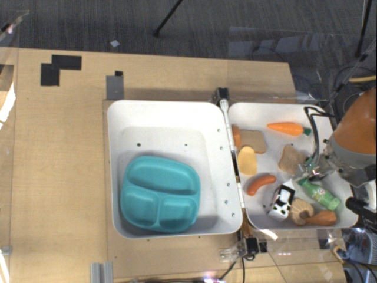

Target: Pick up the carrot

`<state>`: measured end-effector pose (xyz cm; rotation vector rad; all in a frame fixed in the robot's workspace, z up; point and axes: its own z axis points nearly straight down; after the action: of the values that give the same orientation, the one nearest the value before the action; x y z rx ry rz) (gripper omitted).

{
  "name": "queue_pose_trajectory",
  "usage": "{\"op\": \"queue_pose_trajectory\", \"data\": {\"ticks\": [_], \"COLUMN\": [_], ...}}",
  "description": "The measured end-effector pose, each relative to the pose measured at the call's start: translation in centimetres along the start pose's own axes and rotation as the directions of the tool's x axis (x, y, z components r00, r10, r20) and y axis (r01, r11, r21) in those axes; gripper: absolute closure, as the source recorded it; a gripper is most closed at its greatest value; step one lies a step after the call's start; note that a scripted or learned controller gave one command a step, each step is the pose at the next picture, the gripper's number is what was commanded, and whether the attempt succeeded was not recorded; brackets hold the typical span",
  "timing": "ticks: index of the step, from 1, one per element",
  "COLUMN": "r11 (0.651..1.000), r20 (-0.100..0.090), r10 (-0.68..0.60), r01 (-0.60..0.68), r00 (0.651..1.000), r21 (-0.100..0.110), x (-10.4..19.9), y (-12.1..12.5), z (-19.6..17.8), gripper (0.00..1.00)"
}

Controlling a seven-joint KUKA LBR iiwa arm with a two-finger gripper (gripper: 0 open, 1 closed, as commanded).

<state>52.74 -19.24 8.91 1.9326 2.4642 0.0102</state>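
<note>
Grey arm (353, 152), orange band, black cables along wrist.

My carrot (285, 128) is bright orange with a small green tip at its right end. Both bins (171, 114) are plain white, and the divided tray (159, 193) in the left one is teal. In the right bin I see a tan slice of bread (253, 140), a pale yellow piece (247, 160), a red-orange sausage (260, 183), a green bottle (318, 194) with a white label, a small block (283, 200) patterned in black and white, and a brown piece (321, 218) beside it. The desk (59, 175) is light wood with black patches. My arm (356, 128) is orange above grey.
</note>
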Motion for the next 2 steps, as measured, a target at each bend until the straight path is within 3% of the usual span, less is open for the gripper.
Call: {"op": "queue_pose_trajectory", "data": {"ticks": [1,2], "r11": [0.998,0.999], "r20": [0.009,0.011], "r10": [0.058,-0.04], "r01": [-0.058,0.04], "r00": [0.998,0.999], "r21": [-0.008,-0.016], "x": [-2.2,-2.1], "y": [3.2,3.9], "z": [-12.7,-0.7], "gripper": [0.0,0.0]}}
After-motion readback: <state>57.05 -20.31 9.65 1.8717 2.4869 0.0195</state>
